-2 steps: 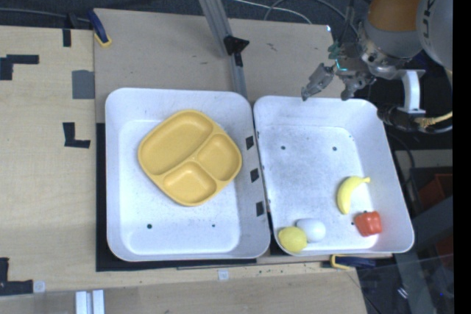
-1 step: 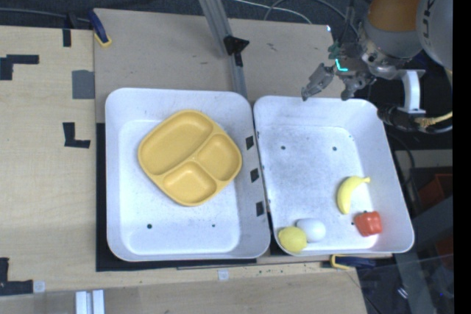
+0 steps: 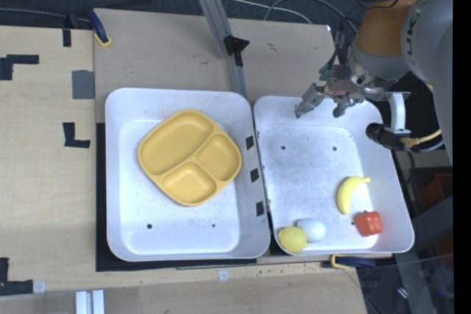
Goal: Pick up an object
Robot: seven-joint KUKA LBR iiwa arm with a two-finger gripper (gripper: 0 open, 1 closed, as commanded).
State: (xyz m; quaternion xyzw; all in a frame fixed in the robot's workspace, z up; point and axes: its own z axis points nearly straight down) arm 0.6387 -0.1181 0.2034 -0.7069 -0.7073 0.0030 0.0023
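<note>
1. Bins (image 3: 125, 158): white plastic, smooth, scuffed with dark specks.
2. Divided tray (image 3: 190, 157): yellow plastic, matt sheen.
3. Bench (image 3: 44, 158): pale wood-look, matt.
4. Arm (image 3: 427, 26): grey casing, glossy orange band.

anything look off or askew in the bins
Only the yellow three-compartment plastic tray: it lies skewed in the left white bin, edges at a slant to the bin's walls. Nothing looks spilled or broken.

The arm (image 3: 430, 18) (grey, orange-banded) is cut off at right.
</note>
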